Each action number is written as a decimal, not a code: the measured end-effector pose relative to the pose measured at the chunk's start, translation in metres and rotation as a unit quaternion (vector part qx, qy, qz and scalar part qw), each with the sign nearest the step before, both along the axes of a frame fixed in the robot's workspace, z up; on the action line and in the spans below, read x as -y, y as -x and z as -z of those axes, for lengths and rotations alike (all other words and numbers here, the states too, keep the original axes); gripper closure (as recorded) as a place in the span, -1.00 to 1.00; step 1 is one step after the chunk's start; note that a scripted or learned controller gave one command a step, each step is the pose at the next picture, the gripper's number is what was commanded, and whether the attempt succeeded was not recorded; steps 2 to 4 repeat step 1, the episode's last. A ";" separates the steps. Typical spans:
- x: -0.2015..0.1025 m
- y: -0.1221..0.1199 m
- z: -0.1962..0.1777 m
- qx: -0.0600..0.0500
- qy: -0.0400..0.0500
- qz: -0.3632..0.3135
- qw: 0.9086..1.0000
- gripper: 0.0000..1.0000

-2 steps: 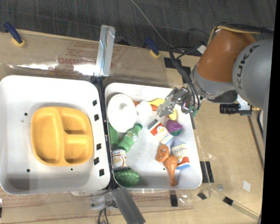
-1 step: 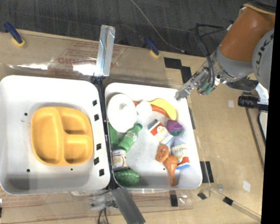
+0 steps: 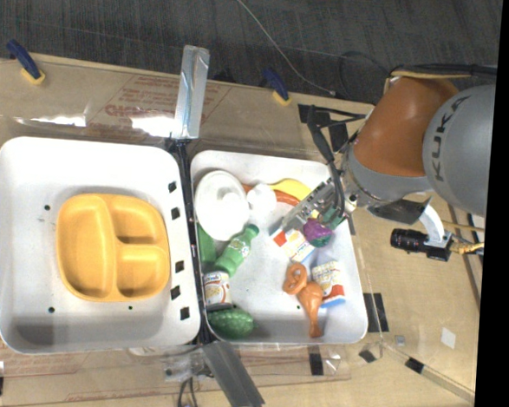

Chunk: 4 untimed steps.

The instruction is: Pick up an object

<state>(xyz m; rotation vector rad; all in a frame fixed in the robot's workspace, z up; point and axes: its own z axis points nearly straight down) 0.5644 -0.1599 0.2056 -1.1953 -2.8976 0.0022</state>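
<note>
Nearest the lens, a dark green vegetable toy (image 3: 230,323) lies in the front left corner of the right bin (image 3: 353,311), just ahead of a small jar (image 3: 216,289) whose label cannot be read. Behind the jar a green bottle (image 3: 235,251) with a white neck leans toward a white bowl (image 3: 219,204) at the bin's back left. Mid-bin on the right, an orange figure toy (image 3: 305,294) stretches toward the front wall, with a small white packet (image 3: 328,276) bearing red and blue print beside it; print too small to read. Up from these, a purple object (image 3: 318,233) sits directly below the tool (image 3: 322,213), touching or nearly touching it; a small white and red carton (image 3: 293,242) lies just left of the purple object. Tool fingers hidden among clutter, so cannot tell whether they are spread or pressed together, nor whether anything is pinched. A yellow and red item (image 3: 288,192) rests at the back of the bin behind the tool. Arm (image 3: 433,141) enters from the right, orange band above the wrist, grey link showing part of the letters "KUKA". Left bin (image 3: 21,182) holds a yellow divided tray (image 3: 112,247), well apart from the tool. Cardboard (image 3: 114,93) on the surface behind the bins carries faint red printing, unreadable.
</note>
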 end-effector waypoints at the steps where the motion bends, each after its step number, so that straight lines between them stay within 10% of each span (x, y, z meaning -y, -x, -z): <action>1: -0.052 0.087 -0.034 0.004 0.001 -0.020 1.000 1.00; 4: -0.052 0.087 -0.034 0.004 0.001 -0.020 1.000 1.00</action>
